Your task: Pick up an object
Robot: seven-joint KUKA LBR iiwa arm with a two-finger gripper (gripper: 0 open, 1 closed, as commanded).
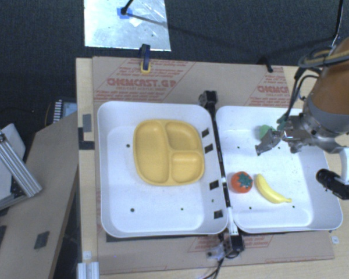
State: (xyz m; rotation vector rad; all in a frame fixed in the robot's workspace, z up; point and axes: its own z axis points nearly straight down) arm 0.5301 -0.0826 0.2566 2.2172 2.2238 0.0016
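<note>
An aluminium rail (10, 163) slants past the table's left edge. On the floor beyond the far edge lies a shiny silver sheet (127, 16) with a scrap of blue tape (124, 12) on it. The table (58, 214) carries a brown board (163, 80) printed in red with "CHEMCAST GP", readable along its far edge at the left and again, partly hidden, towards its far right corner. A blue and yellow clamp (145, 58) grips the board's far edge.

The left bin (113, 208) holds a yellow plate (167, 151) with three compartments, lying flat near the bin's middle. A black strip (218, 156) runs between the two bins.

In the right bin (320, 217), a red tomato (241, 182) with a green top sits by the left wall, towards the near edge. Just to its right lies a banana (271, 189), apart from the tomato, its stem pointing at the near right corner. A green item (264, 131) rests near the far edge, too blurred to name.

The arm (336, 92) reaches in from the right, its orange band above the grey wrist, bent down over the right bin's far half. The fingers (265, 145) point left and down, spread apart, with bare bin floor showing between them; the gripper (279, 146) hangs just beside the green item and well apart from the tomato and banana. A black part (336, 183) juts over the bin's right edge.
</note>
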